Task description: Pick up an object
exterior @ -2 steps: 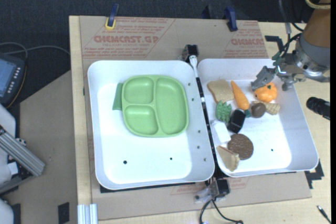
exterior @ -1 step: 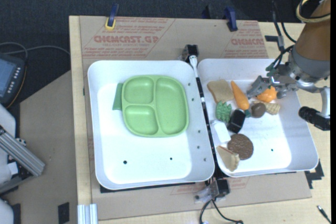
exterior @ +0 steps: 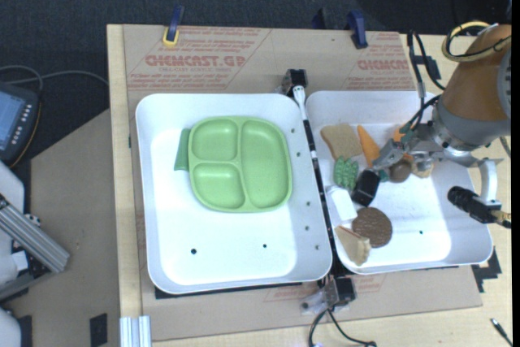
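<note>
Two white bins sit side by side. The left bin (exterior: 162, 199) holds a green divided plate (exterior: 240, 162). In the right bin (exterior: 455, 232), the gripper (exterior: 400, 161) hangs near a black object (exterior: 365, 188) at its seven o'clock — its opening I cannot tell. A brown disc (exterior: 374, 226) lies further toward six, an orange carrot (exterior: 369, 144) at ten o'clock.

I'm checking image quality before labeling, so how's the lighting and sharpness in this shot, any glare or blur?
Camera view: even, soft lighting; the white bins look bright without hiding the green plate; faint shadows only; the gripper and the small items near it look slightly soft, and the floor around is dark.
</note>
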`<state>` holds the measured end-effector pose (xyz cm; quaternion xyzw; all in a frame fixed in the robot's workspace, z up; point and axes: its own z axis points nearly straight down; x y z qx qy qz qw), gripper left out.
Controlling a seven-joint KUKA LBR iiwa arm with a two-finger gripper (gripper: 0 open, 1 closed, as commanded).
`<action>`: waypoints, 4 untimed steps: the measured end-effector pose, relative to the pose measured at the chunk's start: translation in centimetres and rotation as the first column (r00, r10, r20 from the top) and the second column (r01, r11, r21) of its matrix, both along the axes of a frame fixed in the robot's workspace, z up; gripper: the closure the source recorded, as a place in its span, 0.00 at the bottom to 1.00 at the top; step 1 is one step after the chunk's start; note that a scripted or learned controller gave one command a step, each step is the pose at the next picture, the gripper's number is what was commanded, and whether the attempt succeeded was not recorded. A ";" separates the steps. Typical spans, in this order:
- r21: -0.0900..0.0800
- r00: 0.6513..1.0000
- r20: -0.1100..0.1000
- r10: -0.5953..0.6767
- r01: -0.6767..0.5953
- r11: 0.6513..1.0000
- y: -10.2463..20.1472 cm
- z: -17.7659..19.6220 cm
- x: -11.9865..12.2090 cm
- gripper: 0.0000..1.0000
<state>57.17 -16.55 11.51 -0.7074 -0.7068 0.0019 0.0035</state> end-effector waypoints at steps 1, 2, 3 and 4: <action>0.000 1.000 0.002 0.001 -0.001 1.000 0.1 -3.3 -0.1 0.00; -0.002 1.000 0.008 0.000 0.000 1.000 0.0 -2.0 0.0 1.00; -0.005 1.000 0.014 0.000 0.000 1.000 -0.8 2.8 -0.3 1.00; -0.005 1.000 0.014 0.000 0.000 1.000 -1.1 7.4 -0.8 1.00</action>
